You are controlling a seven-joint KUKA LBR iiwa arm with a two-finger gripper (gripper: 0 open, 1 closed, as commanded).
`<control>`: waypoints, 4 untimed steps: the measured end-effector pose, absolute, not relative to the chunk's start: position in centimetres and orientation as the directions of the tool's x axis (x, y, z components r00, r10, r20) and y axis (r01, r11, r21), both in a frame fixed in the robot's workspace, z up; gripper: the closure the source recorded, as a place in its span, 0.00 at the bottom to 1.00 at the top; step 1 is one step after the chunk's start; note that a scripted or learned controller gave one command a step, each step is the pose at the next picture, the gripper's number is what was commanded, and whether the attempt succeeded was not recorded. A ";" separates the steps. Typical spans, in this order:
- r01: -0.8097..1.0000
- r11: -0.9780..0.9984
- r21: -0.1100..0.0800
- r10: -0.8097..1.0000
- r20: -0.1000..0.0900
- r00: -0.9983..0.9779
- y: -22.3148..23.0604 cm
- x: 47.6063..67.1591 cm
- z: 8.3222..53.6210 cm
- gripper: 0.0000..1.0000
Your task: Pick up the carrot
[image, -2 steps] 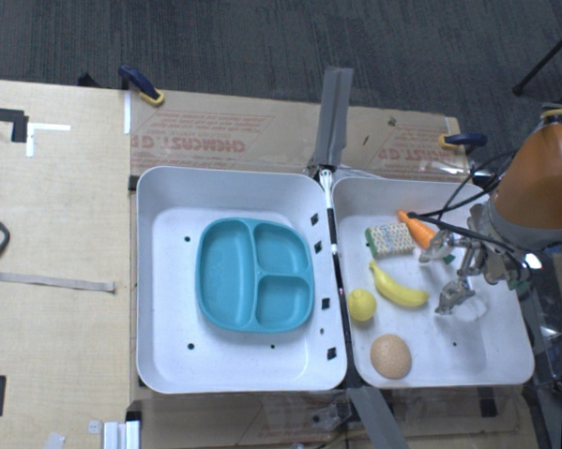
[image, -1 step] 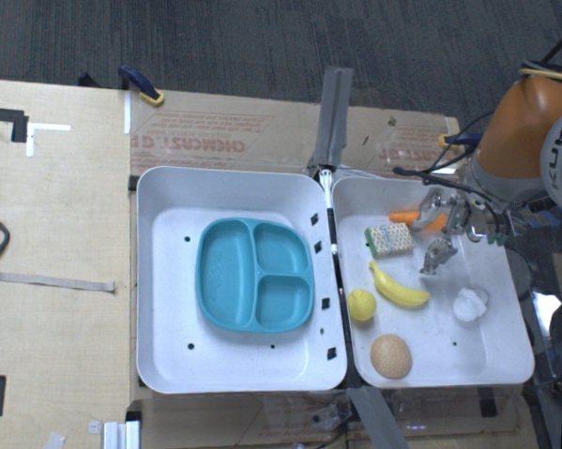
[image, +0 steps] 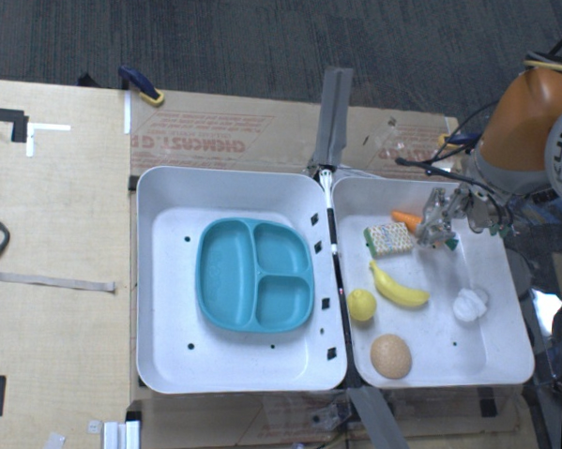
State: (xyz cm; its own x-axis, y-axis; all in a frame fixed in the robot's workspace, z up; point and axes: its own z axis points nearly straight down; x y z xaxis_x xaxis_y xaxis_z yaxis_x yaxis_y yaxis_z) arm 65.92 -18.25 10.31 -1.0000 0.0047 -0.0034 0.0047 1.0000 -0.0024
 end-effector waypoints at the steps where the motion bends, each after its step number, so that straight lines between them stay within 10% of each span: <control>1: 0.218 0.976 0.001 0.218 -0.007 -0.976 -12.0 62.4 9.6 1.00; 2: 0.237 0.972 0.001 0.237 -0.006 -0.972 -5.2 57.5 19.3 1.00; 3: 0.128 0.992 0.000 0.128 -0.002 -0.992 -13.4 49.7 14.6 1.00; 4: 0.079 0.997 0.000 0.079 -0.005 -0.997 -20.0 48.0 9.3 1.00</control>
State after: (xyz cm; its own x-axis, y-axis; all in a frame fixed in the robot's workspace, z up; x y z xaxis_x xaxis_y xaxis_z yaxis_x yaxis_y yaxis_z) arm 47.95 -20.03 9.28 -0.9969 0.0791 -0.0047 0.0791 0.9969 -0.0003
